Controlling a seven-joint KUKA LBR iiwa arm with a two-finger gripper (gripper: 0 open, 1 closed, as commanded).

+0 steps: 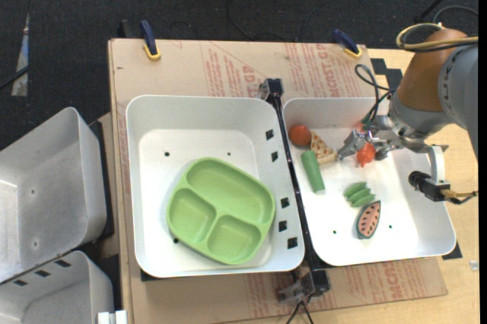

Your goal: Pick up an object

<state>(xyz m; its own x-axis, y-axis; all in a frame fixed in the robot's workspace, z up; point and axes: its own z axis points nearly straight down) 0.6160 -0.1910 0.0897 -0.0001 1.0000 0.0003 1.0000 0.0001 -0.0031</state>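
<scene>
1. The gripper (364,150) is sitting low in the right bin (426,235), near its upper middle, with a small red-orange object (366,154) showing between its fingers; they are closing on it.
2. An orange ball (300,135) is lying near the bin's upper left corner, with a tan waffle-patterned piece (323,147) just beside it, between the ball and the gripper.
3. A green stick (313,171) is lying below those two, along the left wall.
4. A green pea pod (357,194) and a watermelon slice (368,220) are resting lower in the bin, apart from the gripper.
5. A green divided plate (221,210) is occupying the left bin (152,125).
</scene>
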